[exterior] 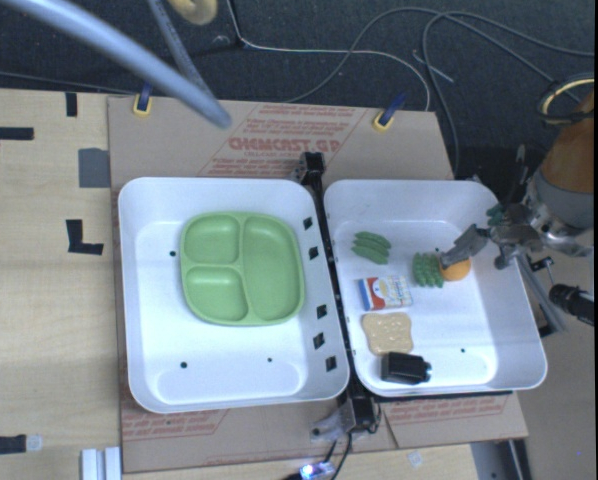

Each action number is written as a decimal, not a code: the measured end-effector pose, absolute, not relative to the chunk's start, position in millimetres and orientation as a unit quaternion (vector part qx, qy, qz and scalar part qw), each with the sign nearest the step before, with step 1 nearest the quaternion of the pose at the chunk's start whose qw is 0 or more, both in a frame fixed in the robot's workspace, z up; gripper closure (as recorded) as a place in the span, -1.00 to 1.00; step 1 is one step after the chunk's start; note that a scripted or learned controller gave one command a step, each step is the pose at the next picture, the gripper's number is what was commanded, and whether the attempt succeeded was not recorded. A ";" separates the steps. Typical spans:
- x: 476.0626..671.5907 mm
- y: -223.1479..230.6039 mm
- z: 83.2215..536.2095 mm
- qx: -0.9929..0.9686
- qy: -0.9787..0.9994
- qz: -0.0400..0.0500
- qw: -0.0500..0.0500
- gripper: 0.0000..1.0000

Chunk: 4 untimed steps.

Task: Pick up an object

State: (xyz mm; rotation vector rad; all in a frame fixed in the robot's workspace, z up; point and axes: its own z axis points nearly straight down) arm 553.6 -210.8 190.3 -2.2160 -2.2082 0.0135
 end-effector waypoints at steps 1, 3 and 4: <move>557.0 -210.2 198.8 -0.707 -0.707 0.001 0.001 -1.00; 549.0 -195.5 89.0 -0.707 -0.708 0.001 0.001 -1.00; 549.6 -195.7 86.0 -0.707 -0.707 0.001 -0.001 -1.00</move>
